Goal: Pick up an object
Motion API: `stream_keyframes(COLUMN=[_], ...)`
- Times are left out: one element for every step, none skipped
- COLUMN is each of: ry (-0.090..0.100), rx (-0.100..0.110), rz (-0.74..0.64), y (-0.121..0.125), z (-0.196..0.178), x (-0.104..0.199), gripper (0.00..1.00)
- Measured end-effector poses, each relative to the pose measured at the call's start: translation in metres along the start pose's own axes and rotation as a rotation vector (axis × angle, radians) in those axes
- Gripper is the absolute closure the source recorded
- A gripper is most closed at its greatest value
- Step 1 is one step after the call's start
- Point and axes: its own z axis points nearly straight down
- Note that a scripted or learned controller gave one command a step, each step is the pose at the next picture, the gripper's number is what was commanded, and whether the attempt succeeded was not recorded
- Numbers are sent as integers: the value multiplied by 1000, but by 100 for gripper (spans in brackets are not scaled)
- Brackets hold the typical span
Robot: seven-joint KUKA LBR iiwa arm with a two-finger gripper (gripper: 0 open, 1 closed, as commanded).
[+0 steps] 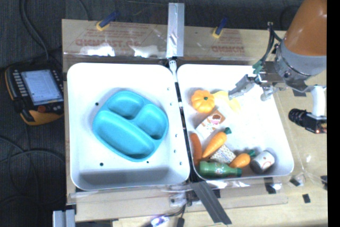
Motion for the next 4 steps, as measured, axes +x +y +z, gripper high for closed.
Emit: stream_keyframes(ry=[0, -14, -39, -1], rx=[0, -38, -75, -1], rz=[-99, -207, -431, -370], y=[19, -20, -27, -6], z=[139, 166, 169, 132], x=[-53, 6, 5, -8], gripper=[0, 0, 0, 0])
